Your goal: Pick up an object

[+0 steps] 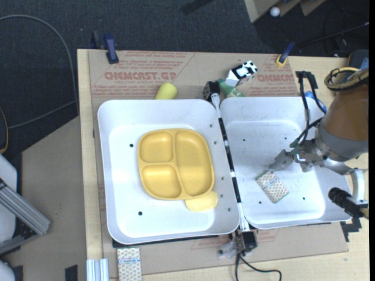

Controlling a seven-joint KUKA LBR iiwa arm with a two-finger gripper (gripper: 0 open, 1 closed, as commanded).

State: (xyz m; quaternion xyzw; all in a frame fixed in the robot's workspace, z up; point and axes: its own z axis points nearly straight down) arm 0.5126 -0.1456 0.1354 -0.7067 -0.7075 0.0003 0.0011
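Target looks like the small patterned packet (273,187), lying flat near the centre of the right bin (258,116), tilted diagonally. Gripper (285,160) sits just at the packet's 1 o'clock, low over the bin floor. One finger tip points toward the packet; can't tell if the jaws are open or closed, too small and blurred. Nothing visibly gripped.

To do this well: centre over the packet, line the jaws across its short side, descend fully since it's thin and flat, close firmly.

Left bin (111,157), at 9 o'clock, holds a yellow divided plate (176,163); ignore.
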